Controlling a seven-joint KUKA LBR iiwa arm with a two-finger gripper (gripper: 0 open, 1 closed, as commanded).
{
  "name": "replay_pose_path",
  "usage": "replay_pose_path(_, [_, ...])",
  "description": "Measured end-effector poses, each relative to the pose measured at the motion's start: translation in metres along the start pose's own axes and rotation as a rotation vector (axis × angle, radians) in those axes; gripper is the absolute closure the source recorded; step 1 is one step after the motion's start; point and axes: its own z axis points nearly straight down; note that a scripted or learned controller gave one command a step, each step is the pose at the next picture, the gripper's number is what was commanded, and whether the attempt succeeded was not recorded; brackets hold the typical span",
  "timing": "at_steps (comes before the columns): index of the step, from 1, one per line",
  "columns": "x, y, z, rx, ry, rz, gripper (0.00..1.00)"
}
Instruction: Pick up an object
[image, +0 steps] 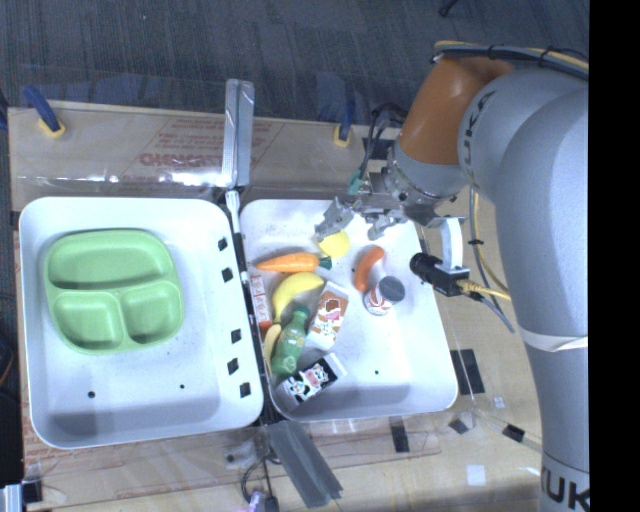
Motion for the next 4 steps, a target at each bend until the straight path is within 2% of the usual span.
replay_pose_path(1, [-0.005, 0.008, 0.091, -0.018, -0.003, -0.016, 0.0])
replay_pose_path(2, [-0.004, 0.028, 0.051, -0.003, -0.001, 0.066, 0.0])
replay_pose_path(3, [0.018, 0.019, 0.109, -0.001, 0.0, -0.074, 0.0])
replay_pose_path(4, [0.017, 0.017, 0.1, 0.007, 0.0, -0.076, 1.0])
